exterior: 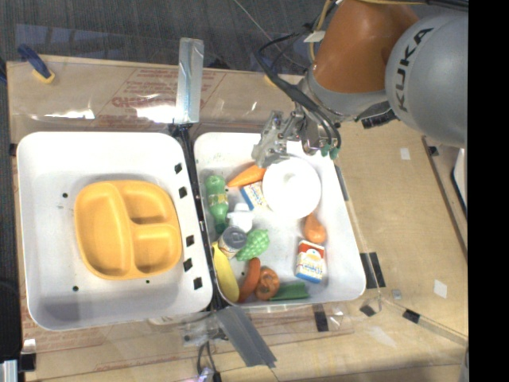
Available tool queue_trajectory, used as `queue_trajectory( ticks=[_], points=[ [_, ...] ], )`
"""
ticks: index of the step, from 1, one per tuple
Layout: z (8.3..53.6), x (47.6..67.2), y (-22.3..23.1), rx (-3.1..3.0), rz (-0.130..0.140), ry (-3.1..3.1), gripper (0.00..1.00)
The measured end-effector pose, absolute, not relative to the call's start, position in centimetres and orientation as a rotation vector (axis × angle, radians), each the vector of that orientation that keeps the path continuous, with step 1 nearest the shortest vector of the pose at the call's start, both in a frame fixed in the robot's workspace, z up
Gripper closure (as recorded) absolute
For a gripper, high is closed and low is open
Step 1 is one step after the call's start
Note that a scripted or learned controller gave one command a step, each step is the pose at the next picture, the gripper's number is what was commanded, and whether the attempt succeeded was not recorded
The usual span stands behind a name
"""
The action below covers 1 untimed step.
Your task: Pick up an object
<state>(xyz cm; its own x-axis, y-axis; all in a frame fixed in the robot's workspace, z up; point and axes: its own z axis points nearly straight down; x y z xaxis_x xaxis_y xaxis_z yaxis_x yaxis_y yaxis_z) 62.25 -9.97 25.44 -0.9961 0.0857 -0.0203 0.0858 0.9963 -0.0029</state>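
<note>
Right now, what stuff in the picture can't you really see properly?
- Gripper: in the camera view it sits at the right bin's far rim, too small and cluttered to read.
- Carrot: its right end is hidden under the white plate.
- Small carton: its label is too small to read.
- Banana: its lower tip tucks against the bin wall.
- Yellow tray: fully visible in the left bin.

Grey arm [429, 54] reaching in from right — orange band above wrist, claw [298, 138] pointing down

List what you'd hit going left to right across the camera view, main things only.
Yellow divided tray in the left bin → banana → white round lid → small carton → right bin's right wall
</note>
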Motion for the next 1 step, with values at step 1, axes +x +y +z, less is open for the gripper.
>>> queue_trajectory(
  ticks=[1],
  points=[
    [13.34,57.47,-11.05,-0.101,-0.003,3.124,1.0]
  ],
)
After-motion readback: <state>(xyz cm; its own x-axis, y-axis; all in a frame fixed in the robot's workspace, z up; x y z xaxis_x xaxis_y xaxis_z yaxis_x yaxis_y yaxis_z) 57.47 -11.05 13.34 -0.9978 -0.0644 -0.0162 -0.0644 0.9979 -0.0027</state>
